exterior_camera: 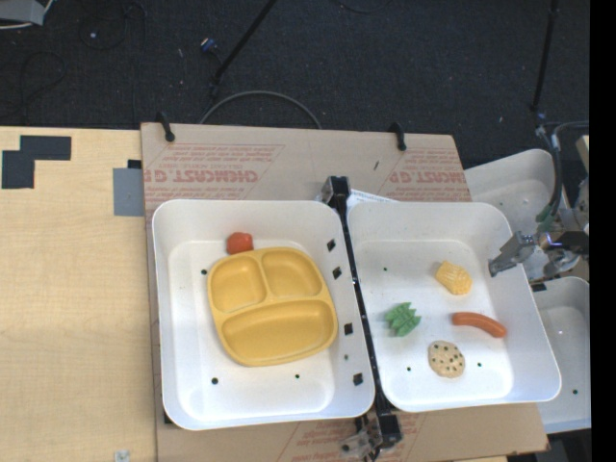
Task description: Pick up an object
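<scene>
Four small toy foods lie in the right bin (525, 354) in my one camera view: a yellow corn piece (453, 278) toward the far right, an orange-red sausage (478, 324) just below it, a green leafy piece (402, 319) near the divider, and a speckled cookie (446, 359) toward the near wall. All four sit apart from each other, none touching. The left bin (183, 354) carries a yellow divided tray (271, 305), with a small red-orange piece (240, 243) just beyond the tray's far-left corner.

The gripper (515, 255) sits at the right bin's right edge, near the corn and the sausage. It grips nothing; how wide it stands I cannot tell from this slant and this blur.

My judgement on handling: these look like light hollow plastic, stiff and fairly slick. The corn is the closest target and chunky, so I would take it across its short width. The sausage is thin and rounded; I would close across its middle, square to its length, since it could roll or squirt out. The cookie lies flat and low, a poor candidate. The leafy piece is irregular, so the grip could be uneven.
</scene>
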